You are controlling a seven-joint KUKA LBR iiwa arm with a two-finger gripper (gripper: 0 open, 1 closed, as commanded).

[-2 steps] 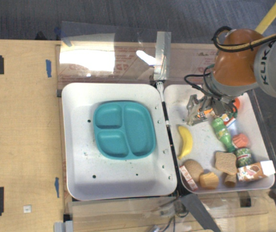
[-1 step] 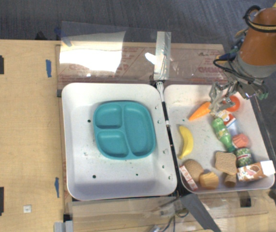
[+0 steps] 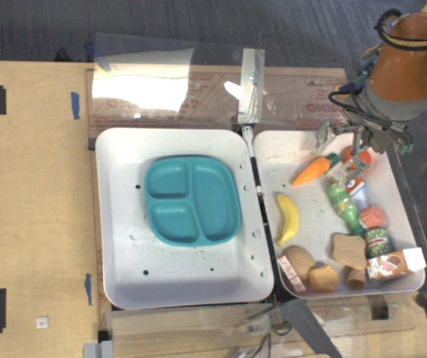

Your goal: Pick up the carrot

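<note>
One carrot [image 3: 312, 171], one pincer [image 3: 354, 142] just up-right of it.
Camera view: carrot lies in the right bin [image 3: 303, 271], long axis slanting lower-left to upper-right, green end toward the pincer; whether that's released or clenched, I cannot tell.

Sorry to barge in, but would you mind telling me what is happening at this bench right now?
The arm is trying to pick up the carrot, which lies near the top of the right bin among other toy food such as a banana. The gripper hangs over that bin's upper part, just right of the carrot, and the carrot is not between its fingers. The left bin holds a teal divided tray.
</note>
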